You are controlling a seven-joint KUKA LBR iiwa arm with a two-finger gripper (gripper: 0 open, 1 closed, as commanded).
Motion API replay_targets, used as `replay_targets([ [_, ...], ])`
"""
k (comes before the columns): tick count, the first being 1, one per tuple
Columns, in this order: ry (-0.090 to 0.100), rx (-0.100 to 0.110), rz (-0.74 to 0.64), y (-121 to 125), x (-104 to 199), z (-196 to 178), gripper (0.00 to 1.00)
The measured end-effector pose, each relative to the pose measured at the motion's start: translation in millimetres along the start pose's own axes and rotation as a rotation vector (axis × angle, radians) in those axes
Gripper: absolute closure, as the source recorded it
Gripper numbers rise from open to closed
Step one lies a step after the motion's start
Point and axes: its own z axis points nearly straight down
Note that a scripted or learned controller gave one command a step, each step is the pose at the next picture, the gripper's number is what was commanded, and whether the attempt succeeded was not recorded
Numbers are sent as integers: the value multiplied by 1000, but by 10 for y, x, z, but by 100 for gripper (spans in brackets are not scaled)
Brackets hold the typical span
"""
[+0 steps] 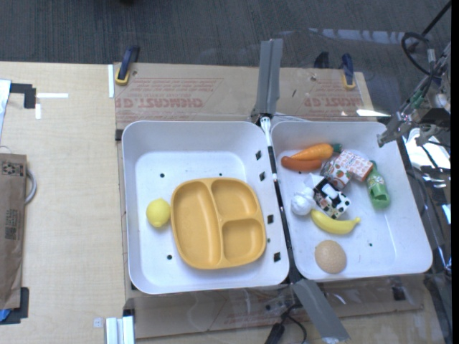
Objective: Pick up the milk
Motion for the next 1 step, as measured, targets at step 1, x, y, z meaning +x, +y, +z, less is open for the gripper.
replay_targets([
  [1,-1,3,-3,9,-2,-64,100],
])
